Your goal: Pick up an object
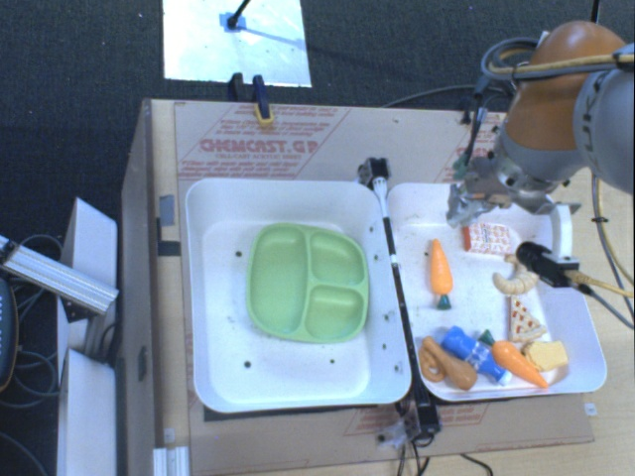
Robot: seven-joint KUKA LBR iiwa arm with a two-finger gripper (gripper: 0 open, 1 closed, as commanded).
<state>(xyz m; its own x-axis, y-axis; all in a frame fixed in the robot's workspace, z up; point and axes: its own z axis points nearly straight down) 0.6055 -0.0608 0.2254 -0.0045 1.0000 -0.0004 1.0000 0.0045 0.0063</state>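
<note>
Worktop [278, 132]: it carried two shallow white bins side by side, with the arm [566, 87] reaching in from the right.
Left bin [213, 296]: it held a green divided plate [308, 284], well apart from the claw.
Right bin [585, 365]: it held the small toys, and the claw hung over its far corner.
Claw [464, 211]: it pointed down over the bin's far left part; whether it was apart or together could not be told at this angle.
Nearest thing: a red-and-white packet [488, 237] lay just beside the claw, toward the near right.
Carrot [440, 269]: it lay a little nearer the camera than the claw, long axis running roughly away from the camera, leaf end near.
Judgement: the packet looked the shorter reach; the carrot needed a shift toward the camera.
</note>
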